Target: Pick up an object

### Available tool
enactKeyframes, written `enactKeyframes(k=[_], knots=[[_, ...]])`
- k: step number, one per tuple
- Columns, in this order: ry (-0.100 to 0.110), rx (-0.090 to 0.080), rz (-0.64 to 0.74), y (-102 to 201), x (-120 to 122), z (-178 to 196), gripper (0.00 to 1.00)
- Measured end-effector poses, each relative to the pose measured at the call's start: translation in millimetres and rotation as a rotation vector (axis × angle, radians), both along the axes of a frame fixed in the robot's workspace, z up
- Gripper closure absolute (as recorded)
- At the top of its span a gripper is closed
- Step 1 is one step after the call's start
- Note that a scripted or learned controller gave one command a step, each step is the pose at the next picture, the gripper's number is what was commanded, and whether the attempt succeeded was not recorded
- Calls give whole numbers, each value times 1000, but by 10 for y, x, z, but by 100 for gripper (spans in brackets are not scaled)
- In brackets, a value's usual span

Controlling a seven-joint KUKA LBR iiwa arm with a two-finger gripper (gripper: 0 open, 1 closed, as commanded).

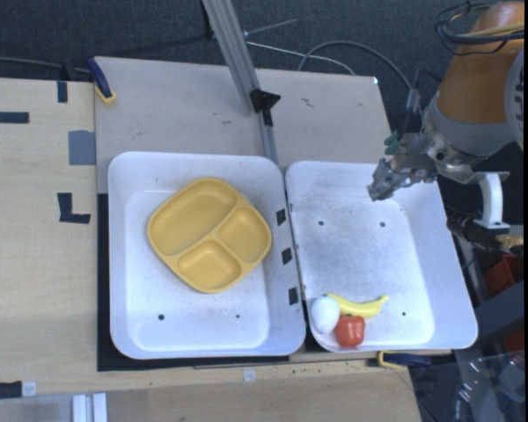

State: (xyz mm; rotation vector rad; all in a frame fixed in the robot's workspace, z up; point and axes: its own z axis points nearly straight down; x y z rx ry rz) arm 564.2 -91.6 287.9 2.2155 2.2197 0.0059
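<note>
Three small things are sitting bunched up in the right bin's (422,262) near-left corner: a white egg (324,314), a red pepper (351,330) w/ a green top, and a yellow banana (363,305) lying flat across the back, touching both. All are resting on the bin floor.

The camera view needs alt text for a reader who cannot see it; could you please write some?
A grey and orange robot arm's tool hangs over the far end of the right bin, away from a banana, a white ball and a red fruit in its near corner. The left bin holds a yellow divided plate.
</note>
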Motion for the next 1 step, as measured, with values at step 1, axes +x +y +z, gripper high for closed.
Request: enactKeyframes(k=[1], knots=[[8,1,3,373,214,-128,100]])
